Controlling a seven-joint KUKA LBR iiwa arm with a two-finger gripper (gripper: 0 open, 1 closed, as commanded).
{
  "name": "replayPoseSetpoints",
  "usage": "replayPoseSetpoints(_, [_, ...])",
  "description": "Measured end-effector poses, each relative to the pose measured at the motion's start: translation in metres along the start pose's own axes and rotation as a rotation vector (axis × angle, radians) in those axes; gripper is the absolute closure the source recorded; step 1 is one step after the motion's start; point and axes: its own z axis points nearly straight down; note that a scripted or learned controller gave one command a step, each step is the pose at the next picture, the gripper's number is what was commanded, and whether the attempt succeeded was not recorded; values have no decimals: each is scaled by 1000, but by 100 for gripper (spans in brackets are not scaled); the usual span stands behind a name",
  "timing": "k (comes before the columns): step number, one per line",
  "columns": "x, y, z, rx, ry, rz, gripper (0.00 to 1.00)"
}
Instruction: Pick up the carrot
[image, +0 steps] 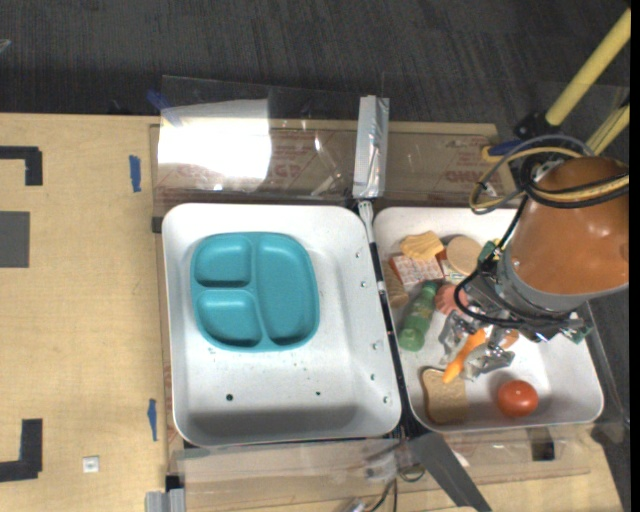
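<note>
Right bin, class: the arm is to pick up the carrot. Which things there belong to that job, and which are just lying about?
Job:
carrot
gripper, over the carrot

Lying about:
tomato
bread slice
green bottle
cheese wedge
red-and-white packet
teal tray, in the left bin

I saw the gripper (478, 345) low in the right bin (590, 385), with the carrot (462, 358) slanting between its fingers. A tomato (517, 397) sat near that bin's front edge, a bread slice (444, 394) beside it. The left bin (345, 390) carried a teal divided tray (256, 290).
</note>
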Motion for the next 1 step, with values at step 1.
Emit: replayPoseSetpoints(1, [-22,19,1,2,-4,-279,100])
